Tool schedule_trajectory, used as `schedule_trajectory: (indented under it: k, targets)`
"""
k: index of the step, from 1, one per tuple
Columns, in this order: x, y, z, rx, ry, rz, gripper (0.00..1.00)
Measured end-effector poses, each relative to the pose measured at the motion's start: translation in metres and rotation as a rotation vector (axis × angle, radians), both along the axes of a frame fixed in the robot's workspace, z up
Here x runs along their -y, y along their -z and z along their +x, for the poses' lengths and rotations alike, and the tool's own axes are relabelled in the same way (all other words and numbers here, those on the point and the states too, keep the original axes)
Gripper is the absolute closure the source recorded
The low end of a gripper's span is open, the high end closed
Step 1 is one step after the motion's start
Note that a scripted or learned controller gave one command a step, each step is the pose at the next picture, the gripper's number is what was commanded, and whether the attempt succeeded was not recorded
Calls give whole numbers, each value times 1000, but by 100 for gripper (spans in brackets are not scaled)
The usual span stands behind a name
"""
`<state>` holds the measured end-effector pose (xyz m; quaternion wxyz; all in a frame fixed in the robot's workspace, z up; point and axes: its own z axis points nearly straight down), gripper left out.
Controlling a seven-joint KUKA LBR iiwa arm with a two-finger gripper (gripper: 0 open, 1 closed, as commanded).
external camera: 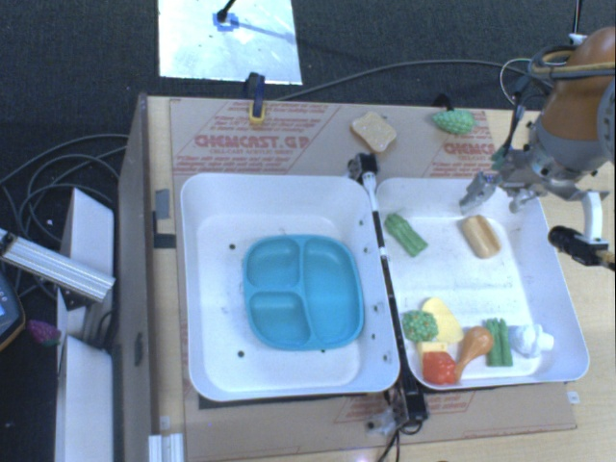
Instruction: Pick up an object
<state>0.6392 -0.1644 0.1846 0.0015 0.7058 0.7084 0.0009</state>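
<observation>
we are seeing the gripper (pixel 498 192) hanging apart, clamped on nothing, near the bread roll (pixel 480 236); descending off-centre, we are risking nudging it toward the bin wall (pixel 549 268).

Dark carpeted floor (pixel 77 46) surrounds the tabletop (pixel 289 128), which is covered in brown printed cardboard. A shiny metal sheet (pixel 229 27) lies beyond it; black cables (pixel 58 162) trail at left.

One fixed camera looks down at a slant from above the bench (pixel 318 128), far enough back to take in both white bins (pixel 207 258) and the floor beyond.
</observation>
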Motion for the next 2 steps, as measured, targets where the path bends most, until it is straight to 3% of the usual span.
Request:
schedule_trajectory:
  k: [1,2]
  targets:
    - [16,64,2,-4,2,0,0]
    - [23,68,-3,-2,2,-1,0]
